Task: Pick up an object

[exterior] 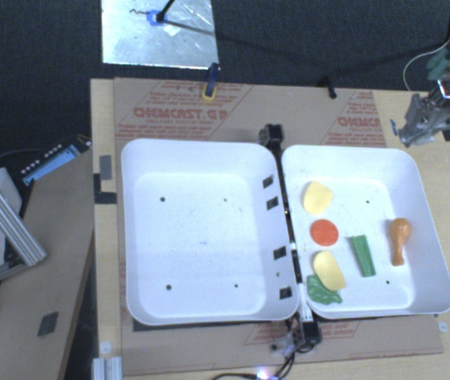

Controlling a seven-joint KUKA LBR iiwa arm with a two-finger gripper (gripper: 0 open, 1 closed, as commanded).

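While the claw (pixel 426 125) hangs up at the far right corner, outside the bins and above the cardboard sheet (pixel 177 109), all the objects sit untouched in the right bin (pixel 430 212). Nothing shows between the claw's tips, and whether it is released or clenched cannot be told from here: the metal parts blur together.

Down in the right bin, there is a neat little spread. A pale yellow piece (pixel 317 197) lies nearest the far side, close to the divide between the bins. Just below it sits a round orange disc (pixel 324 232), and below that a second yellow piece (pixel 329 270), which touches a green leafy bit (pixel 322 290) at the near left corner. A green block (pixel 362 255) lies to the right of the disc, tilted slightly, apart from it. Further right again, an orange-brown drumstick shape (pixel 399 239) lies with its fat end away from the near rim, well apart from the claw above.

The left bin (pixel 134 236) lies beside the right one, the two touching along a line of black clips (pixel 272 203). Beyond the desk (pixel 58 236), a shiny metal plate (pixel 157 22) lies on the dark floor, and a yellow-and-blue clamp (pixel 209 85) grips the sheet's far edge.
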